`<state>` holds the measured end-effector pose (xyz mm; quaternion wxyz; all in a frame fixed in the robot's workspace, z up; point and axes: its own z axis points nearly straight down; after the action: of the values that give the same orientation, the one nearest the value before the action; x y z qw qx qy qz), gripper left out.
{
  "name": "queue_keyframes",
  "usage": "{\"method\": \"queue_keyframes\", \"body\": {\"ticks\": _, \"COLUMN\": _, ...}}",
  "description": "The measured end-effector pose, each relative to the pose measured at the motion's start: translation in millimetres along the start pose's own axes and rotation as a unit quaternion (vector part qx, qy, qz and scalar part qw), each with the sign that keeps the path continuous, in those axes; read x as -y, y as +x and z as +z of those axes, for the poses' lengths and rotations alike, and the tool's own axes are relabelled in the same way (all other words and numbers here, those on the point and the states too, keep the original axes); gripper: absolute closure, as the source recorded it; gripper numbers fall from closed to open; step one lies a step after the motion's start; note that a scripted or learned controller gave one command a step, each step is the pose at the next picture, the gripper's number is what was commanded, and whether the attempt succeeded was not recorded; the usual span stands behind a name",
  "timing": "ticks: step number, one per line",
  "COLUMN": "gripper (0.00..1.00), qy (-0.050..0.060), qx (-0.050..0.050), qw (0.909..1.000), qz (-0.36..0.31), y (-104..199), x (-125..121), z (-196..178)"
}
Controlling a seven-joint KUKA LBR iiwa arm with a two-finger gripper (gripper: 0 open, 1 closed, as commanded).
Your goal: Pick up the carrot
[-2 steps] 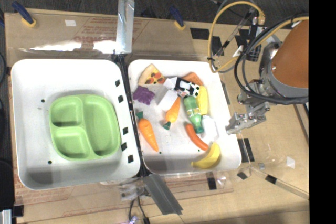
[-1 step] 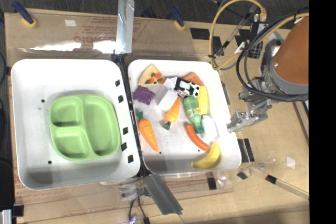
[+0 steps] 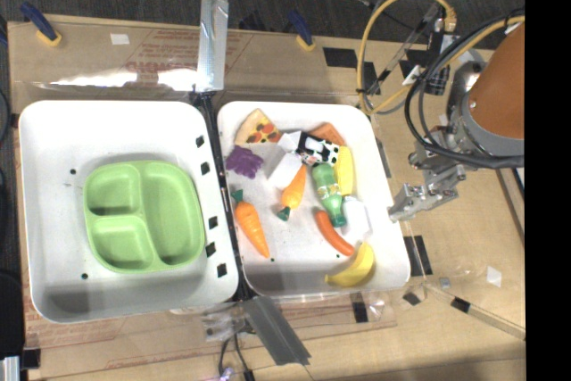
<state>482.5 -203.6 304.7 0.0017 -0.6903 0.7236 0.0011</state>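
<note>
Two carrots lie in the right bin [image 3: 379, 156]. One carrot [image 3: 252, 228] rests near the bin's left wall, its green top pointing up-left. A second, smaller carrot [image 3: 293, 186] lies in the middle of the bin with its green end pointing down toward the front. A reddish-orange pepper-like piece [image 3: 333, 233] lies further right. My gripper [image 3: 417, 196] hangs outside the bin, just past its right wall over the bench, with nothing visibly in it. It is well to the right of both carrots.
The right bin also holds a banana [image 3: 353, 267], a green bottle [image 3: 327, 194], a yellow corn piece [image 3: 344, 170], purple grapes [image 3: 243, 161], a pizza slice [image 3: 257, 129] and a white box [image 3: 284, 165]. A green divided plate [image 3: 143, 215] sits in the left bin [image 3: 36, 192].
</note>
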Motion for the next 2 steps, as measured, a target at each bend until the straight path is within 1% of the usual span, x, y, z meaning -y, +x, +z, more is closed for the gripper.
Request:
{"method": "queue_keyframes", "body": {"ticks": 1, "gripper": 1.00, "qy": 0.001, "qx": 0.000, "qw": 1.0000, "qz": -0.001, "y": -1, "x": 1, "z": -10}}
{"method": "queue_keyframes", "body": {"ticks": 2, "gripper": 1.00, "qy": -0.002, "qx": 0.000, "qw": 0.9773, "qz": -0.212, "y": 4, "x": 16, "z": 40}}
